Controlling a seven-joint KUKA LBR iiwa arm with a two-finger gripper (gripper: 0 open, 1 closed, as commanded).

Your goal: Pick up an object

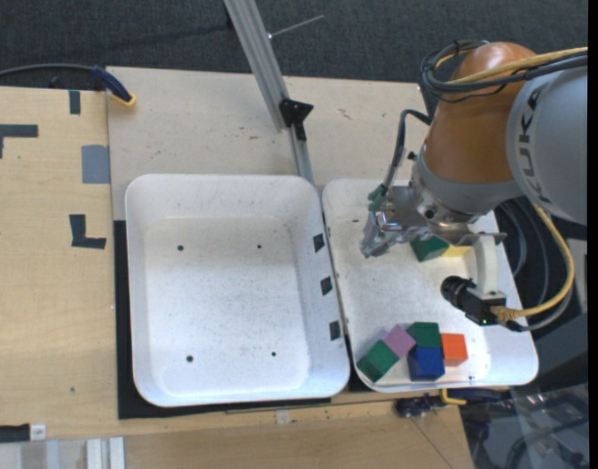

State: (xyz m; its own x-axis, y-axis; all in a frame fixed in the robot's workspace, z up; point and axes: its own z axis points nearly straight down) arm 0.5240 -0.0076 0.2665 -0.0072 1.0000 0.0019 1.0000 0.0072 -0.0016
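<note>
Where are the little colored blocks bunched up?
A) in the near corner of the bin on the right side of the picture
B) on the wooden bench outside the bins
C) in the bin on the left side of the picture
A: the purple block, blue block, orange block and two green blocks sit together at the near end of the right bin, below the gripper.

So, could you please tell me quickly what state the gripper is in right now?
Two-finger gripper: over the right-hand white bin; open or shut cannot be told.
</note>
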